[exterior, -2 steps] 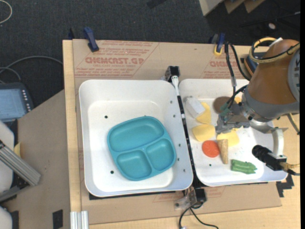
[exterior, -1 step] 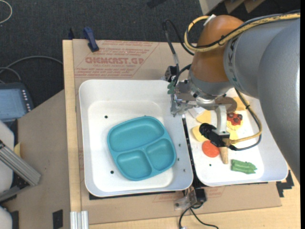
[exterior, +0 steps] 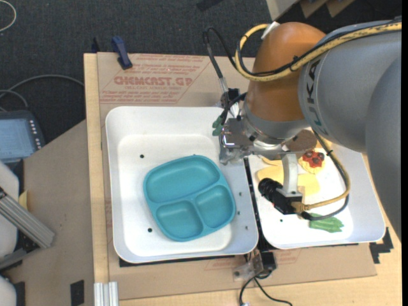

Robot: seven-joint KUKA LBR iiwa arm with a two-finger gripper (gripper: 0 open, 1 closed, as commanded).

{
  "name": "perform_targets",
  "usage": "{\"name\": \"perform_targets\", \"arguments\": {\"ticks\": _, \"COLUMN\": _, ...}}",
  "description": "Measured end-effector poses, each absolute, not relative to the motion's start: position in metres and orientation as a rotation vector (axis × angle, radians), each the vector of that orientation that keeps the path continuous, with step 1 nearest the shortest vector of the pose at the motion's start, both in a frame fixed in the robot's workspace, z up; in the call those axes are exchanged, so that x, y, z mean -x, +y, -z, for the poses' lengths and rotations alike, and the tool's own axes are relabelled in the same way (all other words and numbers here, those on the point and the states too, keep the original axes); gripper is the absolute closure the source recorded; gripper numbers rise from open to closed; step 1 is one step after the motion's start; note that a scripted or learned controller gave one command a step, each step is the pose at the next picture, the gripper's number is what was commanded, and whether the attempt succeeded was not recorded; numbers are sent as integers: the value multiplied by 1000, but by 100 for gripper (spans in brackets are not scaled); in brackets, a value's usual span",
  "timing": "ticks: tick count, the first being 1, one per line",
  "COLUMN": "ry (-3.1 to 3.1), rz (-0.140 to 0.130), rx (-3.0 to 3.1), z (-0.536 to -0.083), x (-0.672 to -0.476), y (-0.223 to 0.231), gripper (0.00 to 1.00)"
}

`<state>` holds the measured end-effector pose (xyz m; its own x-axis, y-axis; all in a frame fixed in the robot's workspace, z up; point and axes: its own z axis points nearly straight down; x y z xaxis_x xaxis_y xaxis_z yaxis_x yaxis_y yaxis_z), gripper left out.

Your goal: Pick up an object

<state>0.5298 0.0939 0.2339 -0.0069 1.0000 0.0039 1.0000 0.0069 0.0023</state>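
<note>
- Grey arm (exterior: 357, 75), smooth, w/ glossy orange band (exterior: 287, 50), sits closest and covers part of the right bin (exterior: 363, 217).
- Teal plastic plate (exterior: 188, 196), 3 compartments, rounded corners, lies flat in the left bin (exterior: 118, 171), just below-left of the claw (exterior: 227, 146).
- Claw is over the wall btwn bins; spread or closed, can't tell.
- Right bin: green piece (exterior: 327, 223), red item (exterior: 313, 159), pale yellow flat bits (exterior: 309, 183), partly hidden.

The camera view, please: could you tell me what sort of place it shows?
Probably a robotics lab's grasping test bench: a grey-and-orange arm reaches over two shallow white bins set on a cardboard sheet, and a teal divided plate lies in one of them.
</note>
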Motion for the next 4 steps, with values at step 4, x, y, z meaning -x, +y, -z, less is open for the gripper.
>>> {"name": "perform_targets", "arguments": {"ticks": 4, "ry": -2224, "rz": -12, "rx": 2211, "z": -389, "x": -540, "y": 201, "gripper": 100}}
